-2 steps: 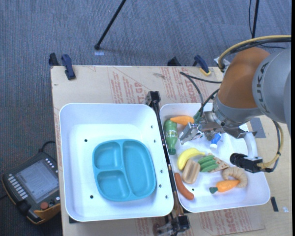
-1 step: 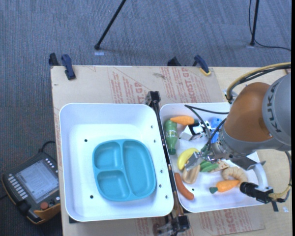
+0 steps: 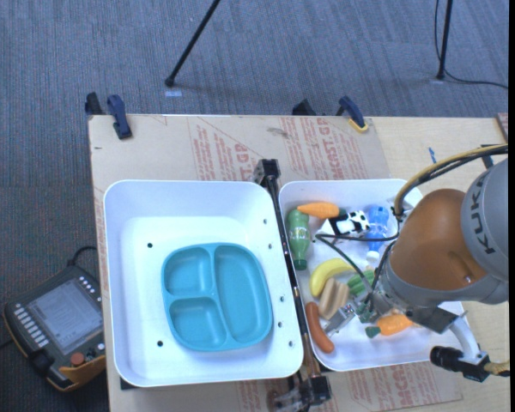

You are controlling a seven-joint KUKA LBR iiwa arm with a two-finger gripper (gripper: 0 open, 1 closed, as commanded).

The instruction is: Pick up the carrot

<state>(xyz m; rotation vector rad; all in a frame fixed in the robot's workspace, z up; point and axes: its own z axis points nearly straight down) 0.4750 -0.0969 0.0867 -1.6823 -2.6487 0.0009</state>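
An orange carrot (image 3: 396, 324) with a green end lies near the front of the right bin (image 3: 386, 363), partly under the arm. My gripper (image 3: 363, 307) hangs low over the bin just left of that carrot, close to it. The wrist hides most of the gripper, and nothing visibly sits between its tips. A second orange, carrot-like piece (image 3: 318, 209) rests at the back left of the same bin, well away from the gripper.
The right bin also holds a green bottle (image 3: 299, 235), a cow toy (image 3: 354, 222), a blue item (image 3: 378, 217), a banana (image 3: 330, 272), a bun (image 3: 332, 297) and a sausage (image 3: 319, 328). A blue divided plate (image 3: 216, 295) sits in the left bin (image 3: 137, 221).
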